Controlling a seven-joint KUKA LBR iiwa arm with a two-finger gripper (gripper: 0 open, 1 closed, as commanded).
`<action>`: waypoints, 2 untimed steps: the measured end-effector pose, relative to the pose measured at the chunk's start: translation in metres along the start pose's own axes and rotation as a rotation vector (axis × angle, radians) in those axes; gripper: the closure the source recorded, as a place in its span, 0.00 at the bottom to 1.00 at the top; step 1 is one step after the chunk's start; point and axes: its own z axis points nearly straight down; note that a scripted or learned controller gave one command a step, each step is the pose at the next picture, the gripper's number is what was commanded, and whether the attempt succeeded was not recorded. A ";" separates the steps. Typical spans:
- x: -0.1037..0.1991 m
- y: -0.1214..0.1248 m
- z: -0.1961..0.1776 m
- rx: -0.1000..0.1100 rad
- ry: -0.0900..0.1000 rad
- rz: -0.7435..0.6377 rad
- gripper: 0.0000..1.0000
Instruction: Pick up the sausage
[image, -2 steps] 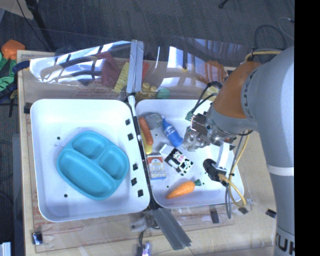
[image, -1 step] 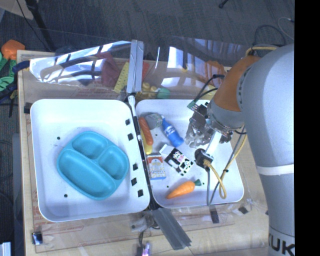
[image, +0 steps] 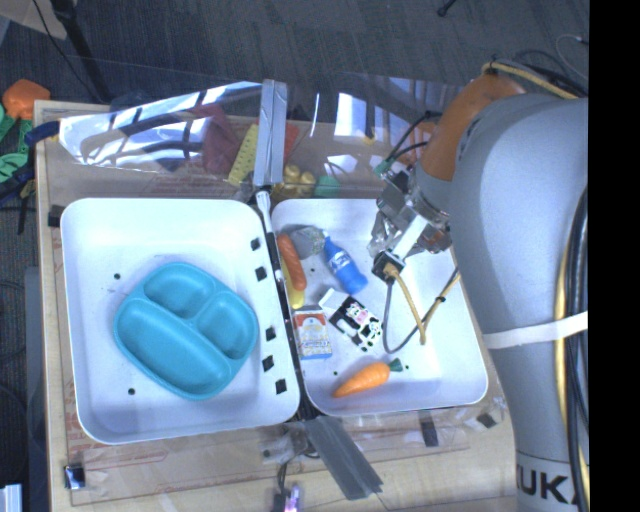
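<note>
Sausage lies well left of the fingers; open or closed, cannot tell.

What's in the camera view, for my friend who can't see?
A grey robot arm's gripper hangs over the right bin, apart from the sausage by the bin's left wall. A carrot and blue bottle lie there too; the left bin holds a blue plate.

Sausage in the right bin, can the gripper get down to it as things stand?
Probably yes: the sausage lies uncovered, though the bin wall crowds one side, and the gripper hangs over the same bin.
</note>
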 end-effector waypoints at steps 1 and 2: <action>0.004 -0.043 0.047 -0.001 0.001 -0.248 1.00; 0.026 -0.049 0.036 -0.002 -0.001 -0.624 1.00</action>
